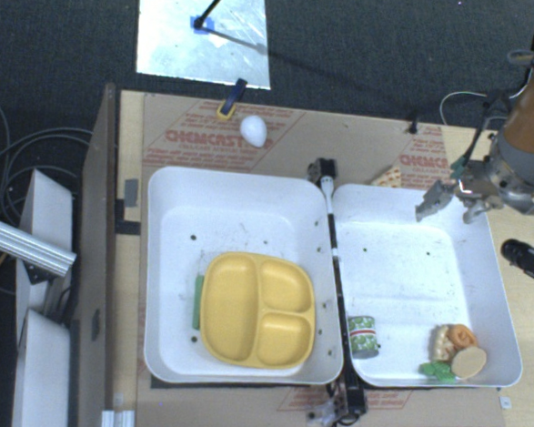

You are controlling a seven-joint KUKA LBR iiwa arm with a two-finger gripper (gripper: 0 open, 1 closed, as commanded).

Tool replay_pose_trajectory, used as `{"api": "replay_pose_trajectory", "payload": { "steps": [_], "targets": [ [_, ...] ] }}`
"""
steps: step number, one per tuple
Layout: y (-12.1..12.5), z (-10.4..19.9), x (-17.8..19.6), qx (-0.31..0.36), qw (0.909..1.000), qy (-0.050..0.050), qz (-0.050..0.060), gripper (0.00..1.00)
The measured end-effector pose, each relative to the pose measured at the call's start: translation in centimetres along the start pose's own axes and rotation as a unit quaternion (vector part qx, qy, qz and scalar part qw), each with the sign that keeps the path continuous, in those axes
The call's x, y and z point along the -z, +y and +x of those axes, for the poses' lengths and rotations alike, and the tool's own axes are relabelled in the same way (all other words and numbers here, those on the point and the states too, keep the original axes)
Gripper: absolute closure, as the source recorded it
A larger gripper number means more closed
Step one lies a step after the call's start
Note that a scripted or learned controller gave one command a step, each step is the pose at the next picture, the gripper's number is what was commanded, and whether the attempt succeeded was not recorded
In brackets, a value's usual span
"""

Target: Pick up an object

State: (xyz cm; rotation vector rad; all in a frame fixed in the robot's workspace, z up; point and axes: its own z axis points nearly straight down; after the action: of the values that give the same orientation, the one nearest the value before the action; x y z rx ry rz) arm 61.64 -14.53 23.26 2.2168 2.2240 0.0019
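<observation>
at the frame's upper right, the gripper point(456, 202) is seen spread open and empty above the right bin point(401, 254); the small can point(361, 336), judged light and rigid, is best pinched across its sides.

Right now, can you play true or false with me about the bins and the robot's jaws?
1. The yellow plate lies in the left bin. True.
2. The gripper holds the green-and-white can in its jaws. False: the can lies at the near left corner of the right bin, and the jaws are up by that bin's far edge with nothing between them.
3. The yellow plate has three sections. True.
4. The little pile of toy food sits in the left bin. False: it is in the right bin, near its near right corner.
5. A white egg-shaped thing lies on the cardboard behind the bins. True.
</observation>
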Motion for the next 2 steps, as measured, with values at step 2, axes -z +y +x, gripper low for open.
{"api": "replay_pose_trajectory", "payload": {
  "steps": [2],
  "targets": [
    [-8.9,-2.3,-14.9,-0.002,1.0,0.002,0.004,0.0]
  ]
}}
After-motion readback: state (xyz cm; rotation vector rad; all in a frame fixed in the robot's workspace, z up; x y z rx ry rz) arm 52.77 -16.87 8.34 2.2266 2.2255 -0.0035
